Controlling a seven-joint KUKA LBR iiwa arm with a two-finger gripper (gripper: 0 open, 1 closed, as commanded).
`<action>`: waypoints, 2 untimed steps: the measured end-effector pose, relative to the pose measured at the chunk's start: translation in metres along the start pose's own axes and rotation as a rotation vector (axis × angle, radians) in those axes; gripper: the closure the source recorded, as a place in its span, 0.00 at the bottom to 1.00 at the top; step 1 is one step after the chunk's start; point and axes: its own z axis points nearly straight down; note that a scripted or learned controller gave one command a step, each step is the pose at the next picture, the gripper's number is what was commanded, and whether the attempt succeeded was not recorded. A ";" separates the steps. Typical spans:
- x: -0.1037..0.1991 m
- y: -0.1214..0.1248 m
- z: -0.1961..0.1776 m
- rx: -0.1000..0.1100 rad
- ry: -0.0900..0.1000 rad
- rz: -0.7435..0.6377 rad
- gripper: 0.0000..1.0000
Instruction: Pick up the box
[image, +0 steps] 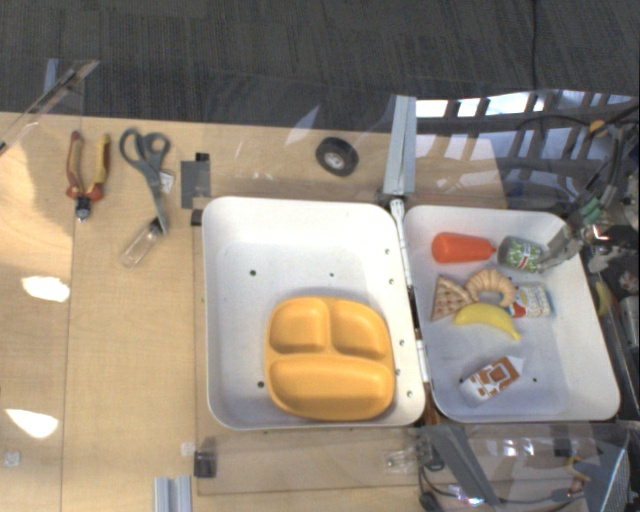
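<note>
Now the box (491, 378), a small white-and-rust carton, is lying tilted at six o'clock in the right bin (590, 395), below a banana (487, 317), bagel (490, 283) and carrot (463, 247). The left bin (240, 300) is carrying a yellow tray (329, 357). The gripper (560, 245) is hovering at two o'clock, grip unclear.

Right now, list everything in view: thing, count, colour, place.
Bins: two, white, side by side on the bench.
Tray: one, yellow, three compartments, left bin.
Carrot: one, orange, right bin, back.
Can: one, green and white, right of the carrot.
Waffle: one, tan, right bin, middle.
Pretzel: one, brown, beside the waffle.
Banana: one, yellow, right bin, middle.
Box: one, white and brown, right bin, front.
Pliers: one, red, bench, far left.
Scissors: one, grey, beside the pliers.
Tape: one roll, black, behind the left bin.
Pincer: one, grey, by the can.
</note>
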 end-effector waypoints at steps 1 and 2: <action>-0.005 0.004 0.123 0.003 0.001 0.131 0.00; 0.000 0.031 0.169 -0.020 -0.006 0.229 0.00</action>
